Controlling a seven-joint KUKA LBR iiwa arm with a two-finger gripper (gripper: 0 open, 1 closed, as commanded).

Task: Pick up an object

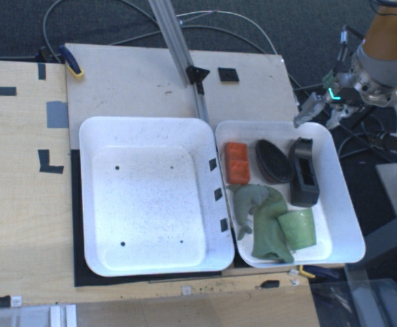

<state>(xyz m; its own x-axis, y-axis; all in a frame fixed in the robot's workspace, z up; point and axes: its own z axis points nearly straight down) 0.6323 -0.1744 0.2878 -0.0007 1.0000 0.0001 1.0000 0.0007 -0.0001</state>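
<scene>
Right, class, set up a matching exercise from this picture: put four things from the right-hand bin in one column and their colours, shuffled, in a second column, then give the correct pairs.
Column one:
1. sponge block
2. oval brush-like object
3. crumpled cloth
4. small cup-shaped object

Column two:
A. light green
B. orange
C. grey-green
D. black

Pairs: 1-B, 2-D, 3-C, 4-A.

All four lie in the right bin; the gripper hangs above that bin's far right corner, holding none of them.
</scene>
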